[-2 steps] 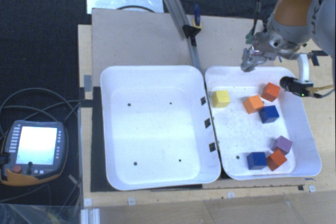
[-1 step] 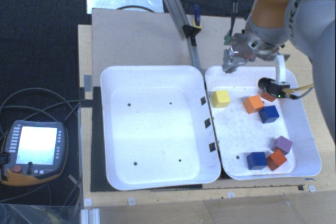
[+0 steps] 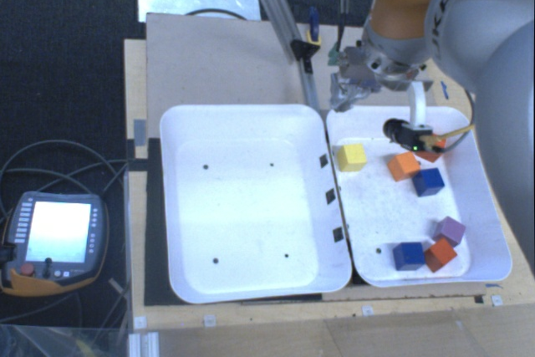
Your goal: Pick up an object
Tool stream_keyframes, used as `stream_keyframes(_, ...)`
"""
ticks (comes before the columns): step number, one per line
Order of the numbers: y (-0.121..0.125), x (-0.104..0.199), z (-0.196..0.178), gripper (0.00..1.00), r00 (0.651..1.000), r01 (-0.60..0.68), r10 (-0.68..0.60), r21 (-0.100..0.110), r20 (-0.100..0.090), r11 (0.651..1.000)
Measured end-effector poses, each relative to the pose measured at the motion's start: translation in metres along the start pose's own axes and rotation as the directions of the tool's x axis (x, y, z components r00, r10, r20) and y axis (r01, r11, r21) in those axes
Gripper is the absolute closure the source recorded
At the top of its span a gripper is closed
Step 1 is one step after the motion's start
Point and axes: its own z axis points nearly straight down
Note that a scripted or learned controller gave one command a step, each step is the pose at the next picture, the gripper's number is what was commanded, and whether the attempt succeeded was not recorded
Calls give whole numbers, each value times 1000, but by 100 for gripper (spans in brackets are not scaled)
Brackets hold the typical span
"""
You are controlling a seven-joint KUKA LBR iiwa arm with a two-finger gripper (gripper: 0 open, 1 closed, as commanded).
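Note:
The right bin [image 3: 481, 205] holds several small cubes. A yellow cube [image 3: 350, 156] lies near its back left. An orange cube [image 3: 404, 165] and a blue cube [image 3: 428, 181] sit close together further right, and a red-orange block [image 3: 430, 151] is partly hidden behind a black part on the arm. At the front lie a purple cube [image 3: 450, 229], a second blue cube [image 3: 409, 255] and an orange-red cube [image 3: 440, 253]. My gripper [image 3: 344, 99] hangs over the bin's back left corner, behind and above the yellow cube, with nothing seen in it.
The left bin [image 3: 180, 205] stands beside the right one, their rims meeting in the middle. A slanted metal pole [image 3: 280, 4] crosses behind the bins near the gripper. A teach pendant [image 3: 52, 242] lies off the bench at the left.

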Motion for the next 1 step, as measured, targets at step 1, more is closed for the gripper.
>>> stream_keyframes(1, -3, 60, -7, 100, 1000, 1, -1, 0, -1, 1000)
